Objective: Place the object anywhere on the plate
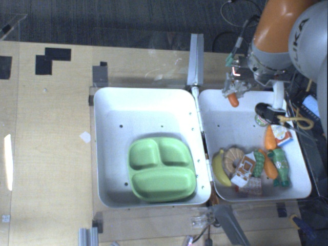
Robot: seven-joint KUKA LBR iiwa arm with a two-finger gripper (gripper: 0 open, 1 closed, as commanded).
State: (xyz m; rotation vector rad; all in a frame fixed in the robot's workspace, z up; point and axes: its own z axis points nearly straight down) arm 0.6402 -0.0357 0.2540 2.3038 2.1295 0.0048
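A green plate (162,169) with three compartments lies in the left bin (110,111), toward its front. My gripper (233,92) hangs over the back left corner of the right bin (225,127). A small orange object (233,101) pokes out below the fingertips, and the gripper looks shut on it. The object is lifted off the bin floor, well to the right of the plate and farther back.
A pile of toy food fills the front of the right bin: a banana (221,168), a round bread piece (236,157), a packet (245,169), a green bottle (280,166), an orange carrot (270,137). A metal divider (195,60) stands between the bins at the back.
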